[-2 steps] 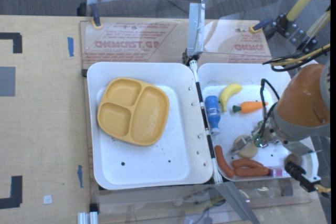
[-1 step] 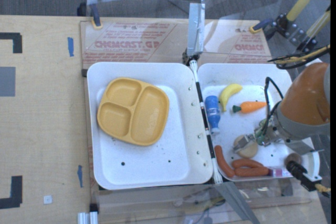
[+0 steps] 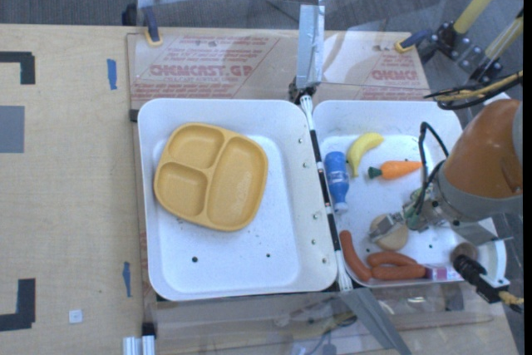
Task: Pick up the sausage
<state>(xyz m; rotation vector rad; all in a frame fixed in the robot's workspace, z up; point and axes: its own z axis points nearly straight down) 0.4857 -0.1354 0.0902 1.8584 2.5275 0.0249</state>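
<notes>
Two white bins sit side by side. The left bin [image 3: 166, 262] holds one yellow divided plate [image 3: 211, 175]. The right bin [image 3: 391, 119] holds one banana [image 3: 364, 150], one carrot [image 3: 394, 170], one blue bottle [image 3: 337, 178] lying along its left wall, and the sausage [image 3: 378, 264], a string of about three reddish links curving along the near left corner. The gripper [image 3: 392, 230] hangs low just above the sausage, over a tan rounded thing I cannot identify; whether it is clenched or released, I cannot tell. The arm [image 3: 486, 166] hides the bin's right side.
</notes>
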